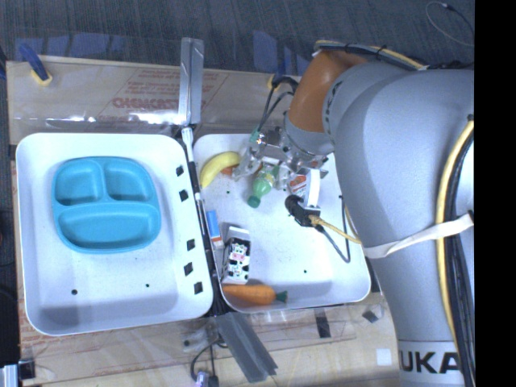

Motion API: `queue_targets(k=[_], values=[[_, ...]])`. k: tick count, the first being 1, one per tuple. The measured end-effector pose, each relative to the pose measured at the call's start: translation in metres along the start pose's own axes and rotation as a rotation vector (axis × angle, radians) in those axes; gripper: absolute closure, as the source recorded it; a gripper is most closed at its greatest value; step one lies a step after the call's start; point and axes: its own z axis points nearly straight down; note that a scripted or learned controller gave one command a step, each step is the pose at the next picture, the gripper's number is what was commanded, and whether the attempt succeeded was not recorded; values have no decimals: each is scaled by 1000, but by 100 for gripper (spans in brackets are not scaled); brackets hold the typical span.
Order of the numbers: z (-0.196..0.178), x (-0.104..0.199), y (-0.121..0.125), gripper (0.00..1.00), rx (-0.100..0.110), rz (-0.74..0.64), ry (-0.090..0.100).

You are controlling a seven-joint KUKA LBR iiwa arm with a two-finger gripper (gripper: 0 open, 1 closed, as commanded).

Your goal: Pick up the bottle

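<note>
My gripper [270,168] is down over the green bottle [260,188] in the right bin [347,285].

The bottle sits at the back of this bin, just beside the one banana [216,168], so I come in from above to keep clear of it. Whether I grip the bottle yet, I cannot tell; my wrist hides that. Counting: one bottle, one banana, one carrot [251,295] at the front wall, one small carton [236,260] beside it. The left bin [48,297] holds one blue divided plate [105,204].
</note>
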Motion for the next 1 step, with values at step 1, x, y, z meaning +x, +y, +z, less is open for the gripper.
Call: queue_targets(k=[1], values=[[-10, 2, 0, 100, -1, -7, 1]])
